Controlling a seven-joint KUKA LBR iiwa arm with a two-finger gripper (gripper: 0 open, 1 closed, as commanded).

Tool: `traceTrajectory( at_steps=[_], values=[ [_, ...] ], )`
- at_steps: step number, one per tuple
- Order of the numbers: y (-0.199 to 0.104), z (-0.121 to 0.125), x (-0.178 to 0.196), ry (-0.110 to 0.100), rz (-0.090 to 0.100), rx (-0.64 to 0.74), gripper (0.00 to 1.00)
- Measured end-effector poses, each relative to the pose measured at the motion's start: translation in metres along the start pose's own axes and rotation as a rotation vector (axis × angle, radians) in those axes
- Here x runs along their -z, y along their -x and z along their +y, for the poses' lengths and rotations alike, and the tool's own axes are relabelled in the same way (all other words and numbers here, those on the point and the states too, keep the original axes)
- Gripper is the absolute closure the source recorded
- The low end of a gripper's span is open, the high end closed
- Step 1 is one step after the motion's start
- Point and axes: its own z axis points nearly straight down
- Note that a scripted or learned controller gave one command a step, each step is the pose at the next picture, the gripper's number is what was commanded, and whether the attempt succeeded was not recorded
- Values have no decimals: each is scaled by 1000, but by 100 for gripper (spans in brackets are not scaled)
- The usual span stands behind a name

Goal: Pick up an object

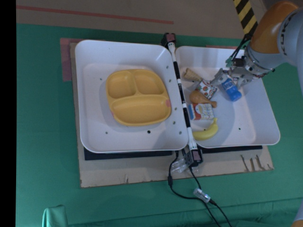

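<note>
My gripper hangs over the back of the right bin, open, with one finger on each side of a small blue bottle that lies on the bin floor. I cannot tell whether the fingers touch it. Left of the bottle lie a small red-and-white carton, a brown drumstick toy and a tan cone. Nearer the front are a white-and-orange carton and a yellow banana.
A yellow divided plate lies in the left bin. A black-and-white bar runs between the bins, with cables trailing off the front. The arm's orange band rises at the back right.
</note>
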Motion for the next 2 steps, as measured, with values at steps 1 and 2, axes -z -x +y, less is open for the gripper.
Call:
traceTrajectory(
  at_steps=[1,2],
  values=[
    [5,3,18,16,-8,-7,100],
    [-2,14,152,-2,3,2,100]
  ],
)
